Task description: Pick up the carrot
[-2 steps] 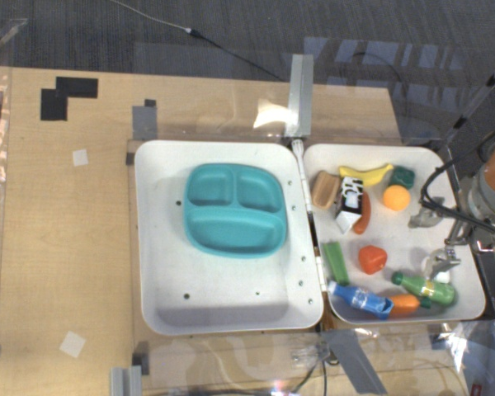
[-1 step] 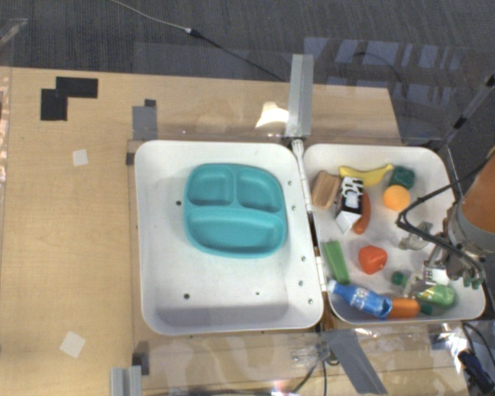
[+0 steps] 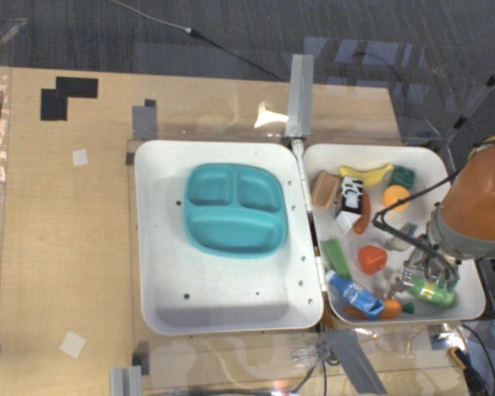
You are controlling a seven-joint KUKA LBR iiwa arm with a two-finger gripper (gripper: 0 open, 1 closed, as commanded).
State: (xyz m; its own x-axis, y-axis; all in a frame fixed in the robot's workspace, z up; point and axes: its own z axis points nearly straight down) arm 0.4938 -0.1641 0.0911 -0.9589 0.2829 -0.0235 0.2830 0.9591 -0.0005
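Camera view looks down on two white bins; the carrot lies in the right bin, at the lower right of the frame, close against that bin's lower wall. It appears as a short orange body with a small green tuft on its right end, so its long axis seems to run roughly left to right across the frame. Its left end touches or tucks under a blue bottle; which of the two I cannot tell.

The gripper hangs low over the same bin, above and to the right of the carrot, in among clutter. Whether it is open or closed cannot be told from this slant; metal parts and cables blur together there. Nothing is visibly held. A green bottle lies just below the gripper, nearer to it than the carrot is, and a red toy sits to its left.

The coming move turns on one relation: the carrot is down and to the left of the gripper, near but not under it. In my judgement the arm must shift toward the lower wall and close across the carrot's short width, top to bottom in the frame. The risk is catching the green bottle or blue bottle instead, or striking the wall.
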